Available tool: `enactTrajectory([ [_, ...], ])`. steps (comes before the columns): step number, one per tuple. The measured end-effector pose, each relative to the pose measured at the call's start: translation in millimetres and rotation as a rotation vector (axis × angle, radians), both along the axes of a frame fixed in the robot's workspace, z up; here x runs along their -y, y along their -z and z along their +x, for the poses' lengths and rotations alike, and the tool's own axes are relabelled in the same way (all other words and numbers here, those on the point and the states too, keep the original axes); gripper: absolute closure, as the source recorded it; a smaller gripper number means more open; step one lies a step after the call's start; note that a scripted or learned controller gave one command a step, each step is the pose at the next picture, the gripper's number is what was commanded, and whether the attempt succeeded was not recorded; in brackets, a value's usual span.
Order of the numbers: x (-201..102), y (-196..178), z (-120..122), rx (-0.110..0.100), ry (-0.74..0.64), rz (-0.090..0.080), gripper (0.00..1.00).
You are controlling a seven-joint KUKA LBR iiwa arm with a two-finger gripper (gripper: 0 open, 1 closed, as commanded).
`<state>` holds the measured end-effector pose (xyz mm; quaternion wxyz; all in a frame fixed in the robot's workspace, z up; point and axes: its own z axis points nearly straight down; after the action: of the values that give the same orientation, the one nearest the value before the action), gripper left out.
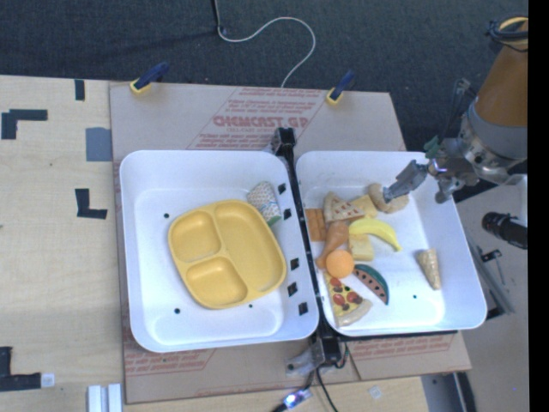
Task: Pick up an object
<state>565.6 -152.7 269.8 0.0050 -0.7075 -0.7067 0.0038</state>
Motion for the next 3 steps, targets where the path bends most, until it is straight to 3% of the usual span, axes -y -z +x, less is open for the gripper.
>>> enactTrajectory([
  [1, 0.2, -6.0, 1.9, 0.011, -0.002, -0.002, 0.0],
  [3, -2.0, 100.9, -17.6, 0.005, -0.003, -0.001, 0.0],
])
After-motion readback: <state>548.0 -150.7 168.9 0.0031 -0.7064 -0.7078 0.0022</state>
